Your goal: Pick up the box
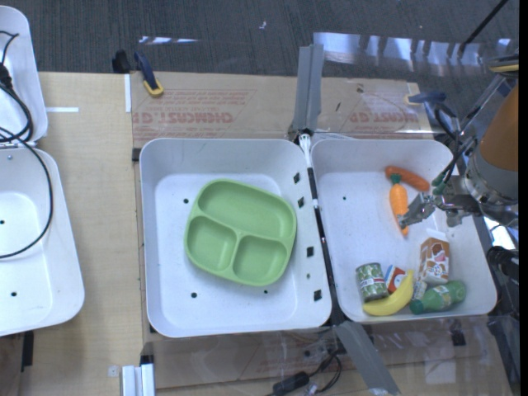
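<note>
White bins side by side on the counter. Left bin holds a green tray. Right bin holds the clutter: carrot and a red-orange piece toward the far side; can, banana, green bottle along the near edge.

Box: small carton, brown and white, standing near the right bin's right wall, just above the bottle and beside the banana tip. Not lifted.

Arm enters from the right. Pincer hangs over the right bin, beside the carrot's lower end and up-view of the box. Fingers look spread, with nothing between them, though detail is small.

Progress, as judged: early. Pincer is over the correct bin but off the box, closer to the carrot. Left to do: shift toward the box, descend, close, lift. Risk: neighbours crowd the box's near side.
</note>
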You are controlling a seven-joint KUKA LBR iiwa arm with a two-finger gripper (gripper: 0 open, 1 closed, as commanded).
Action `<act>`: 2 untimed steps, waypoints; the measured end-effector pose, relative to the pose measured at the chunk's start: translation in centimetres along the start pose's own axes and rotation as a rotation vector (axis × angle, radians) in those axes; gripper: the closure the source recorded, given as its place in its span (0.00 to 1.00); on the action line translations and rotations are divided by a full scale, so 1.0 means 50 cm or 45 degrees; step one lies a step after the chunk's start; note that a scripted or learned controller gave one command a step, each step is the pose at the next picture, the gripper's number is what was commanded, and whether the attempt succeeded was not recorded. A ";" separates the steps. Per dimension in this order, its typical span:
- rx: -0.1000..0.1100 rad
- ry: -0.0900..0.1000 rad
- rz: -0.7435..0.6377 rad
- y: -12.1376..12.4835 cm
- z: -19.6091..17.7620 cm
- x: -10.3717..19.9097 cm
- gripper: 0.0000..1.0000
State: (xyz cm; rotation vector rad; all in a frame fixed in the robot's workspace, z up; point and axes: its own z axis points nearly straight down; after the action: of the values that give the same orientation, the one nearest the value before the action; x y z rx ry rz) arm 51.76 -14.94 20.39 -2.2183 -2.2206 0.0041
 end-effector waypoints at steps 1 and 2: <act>0.001 0.000 0.065 -0.035 0.164 0.114 0.00; 0.000 0.000 0.049 -0.041 0.227 0.064 0.00</act>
State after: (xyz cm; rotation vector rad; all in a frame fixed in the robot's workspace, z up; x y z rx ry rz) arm 49.65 -11.73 9.04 -2.2602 -2.1776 0.0037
